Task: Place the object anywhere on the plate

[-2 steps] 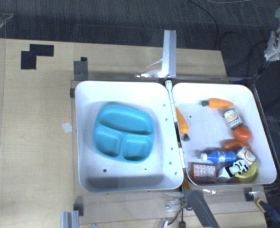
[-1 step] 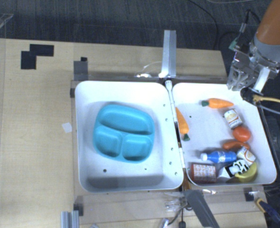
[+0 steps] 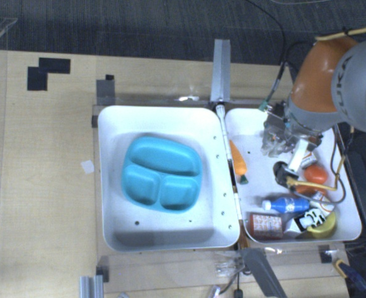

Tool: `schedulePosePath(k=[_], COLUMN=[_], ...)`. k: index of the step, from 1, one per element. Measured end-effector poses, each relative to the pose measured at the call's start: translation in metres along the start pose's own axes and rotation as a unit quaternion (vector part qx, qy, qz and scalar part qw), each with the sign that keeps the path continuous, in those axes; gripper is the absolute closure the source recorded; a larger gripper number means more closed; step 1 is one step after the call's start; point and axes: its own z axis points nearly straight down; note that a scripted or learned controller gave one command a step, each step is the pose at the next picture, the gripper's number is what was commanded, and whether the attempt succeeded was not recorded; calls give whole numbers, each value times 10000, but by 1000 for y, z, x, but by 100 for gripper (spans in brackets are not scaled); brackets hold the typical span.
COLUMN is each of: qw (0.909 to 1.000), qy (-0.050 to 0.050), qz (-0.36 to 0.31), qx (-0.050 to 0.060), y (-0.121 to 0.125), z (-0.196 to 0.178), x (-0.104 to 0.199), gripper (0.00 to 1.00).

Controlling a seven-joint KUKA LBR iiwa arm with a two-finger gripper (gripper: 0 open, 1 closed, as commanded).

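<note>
Nothing is on the blue plate [image 3: 161, 172] yet, so the whole placing is left. The gripper [image 3: 276, 143] hovers in the right bin [image 3: 352, 225]; its grip cannot be told. A carrot [image 3: 237, 160] lies at its nine o'clock, a tomato [image 3: 314, 174] at four

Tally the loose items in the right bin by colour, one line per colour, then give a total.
Orange: 1, the carrot
Red: 2, the tomato and the red packet
Blue: 1, the blue bottle
Yellow: 1, the yellow item in the corner
Total: 5, with anything under the gripper uncounted.
</note>
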Motion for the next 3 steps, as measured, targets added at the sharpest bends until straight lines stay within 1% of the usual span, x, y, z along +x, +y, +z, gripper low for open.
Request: schedulePosePath(k=[1, 2, 3], qw=[9990, 9990, 9989], qy=[7, 6, 20], qz=[-456, -454, -462], qx=[-10, -9, -23], y=[-7, -7, -6], z=[-1, -1, -12], x=[93, 93, 94], gripper=[100, 0, 100])
